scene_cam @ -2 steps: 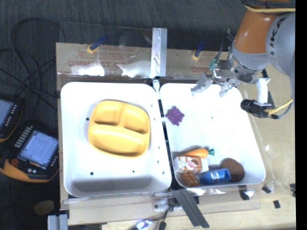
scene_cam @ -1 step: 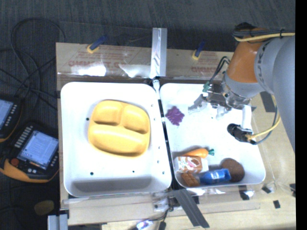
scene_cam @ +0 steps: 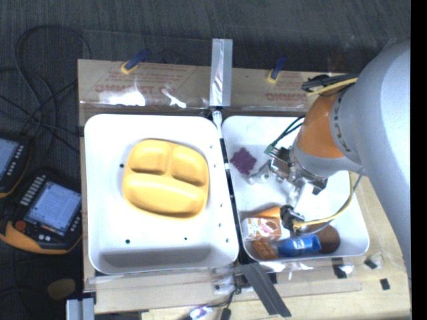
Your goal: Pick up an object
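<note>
The grey arm with the orange wrist band (scene_cam: 319, 139) reaches in from the right and hangs over the right shallow white plastic bin (scene_cam: 357, 215). The jaws sit low over the middle of that bin. Whether they are spread or pressed together cannot be told from this view, and nothing is seen held between them.

Candidate things and their positions:
- A small purple block (scene_cam: 243, 159) lies alone on the bin floor, just to the view-left of the jaws and a little farther back. It has no marked long axis. It is judged the closest and least crowded target.
- An orange-and-white printed packet (scene_cam: 261, 225), a blue cylinder on its side (scene_cam: 299, 247) and a brown rounded lump (scene_cam: 327, 235) are crowded along the near wall, on the near side of the jaws. The cylinder's long axis runs along that wall.
- A yellow moulded compartment tray (scene_cam: 165, 177) lies in the left white bin (scene_cam: 107, 245), well apart from the jaws.

The packet's print and the red lettering on the pale board (scene_cam: 120, 85) behind the bins are too small to read.
</note>
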`<state>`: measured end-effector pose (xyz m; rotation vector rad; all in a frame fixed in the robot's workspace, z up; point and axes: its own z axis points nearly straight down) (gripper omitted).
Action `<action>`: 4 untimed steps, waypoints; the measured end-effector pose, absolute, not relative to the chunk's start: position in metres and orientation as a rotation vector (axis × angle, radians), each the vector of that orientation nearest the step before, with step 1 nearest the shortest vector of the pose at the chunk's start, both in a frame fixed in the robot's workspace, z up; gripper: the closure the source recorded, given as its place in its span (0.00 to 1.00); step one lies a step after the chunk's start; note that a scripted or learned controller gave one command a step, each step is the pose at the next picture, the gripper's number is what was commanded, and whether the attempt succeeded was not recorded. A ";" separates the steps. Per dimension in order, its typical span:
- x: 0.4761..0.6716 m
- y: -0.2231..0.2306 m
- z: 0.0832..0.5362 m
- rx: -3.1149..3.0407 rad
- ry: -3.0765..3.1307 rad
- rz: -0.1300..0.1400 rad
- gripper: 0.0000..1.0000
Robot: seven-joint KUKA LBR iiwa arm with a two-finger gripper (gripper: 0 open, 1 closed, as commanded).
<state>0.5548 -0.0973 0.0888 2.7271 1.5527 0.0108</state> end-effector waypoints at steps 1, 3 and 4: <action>0.593 -0.134 0.174 2.500 1.906 -0.003 0.00; 0.592 -0.115 0.089 2.870 1.268 0.004 0.00; 0.617 -0.169 0.178 2.702 1.601 -0.007 0.00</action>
